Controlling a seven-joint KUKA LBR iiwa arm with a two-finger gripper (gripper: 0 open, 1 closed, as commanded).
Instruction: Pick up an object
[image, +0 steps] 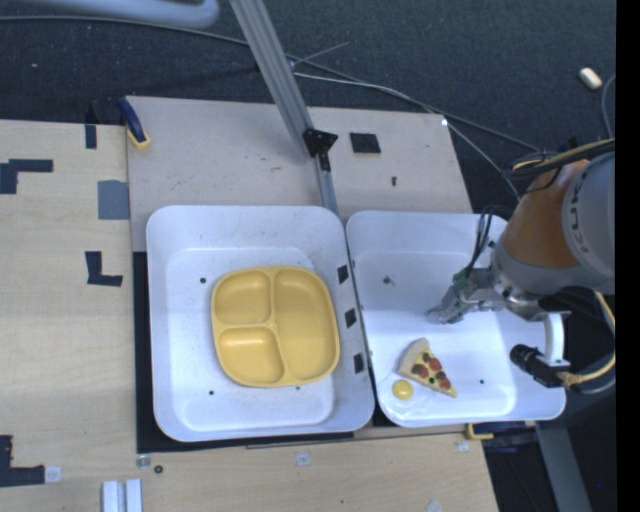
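Hand (447, 311): over right bin (420, 235) centre, opening not discernible, nothing seen held; pizza slice (428, 367), toy, near that bin's front edge beside small yellow piece (402, 390), judged light, rigid, smooth, best pinched across its narrow width.

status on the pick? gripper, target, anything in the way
Gripper low in right bin, holding nothing visible. Pizza slice and small yellow piece lie apart from it, nearer the front. Yellow divided plate in left bin.
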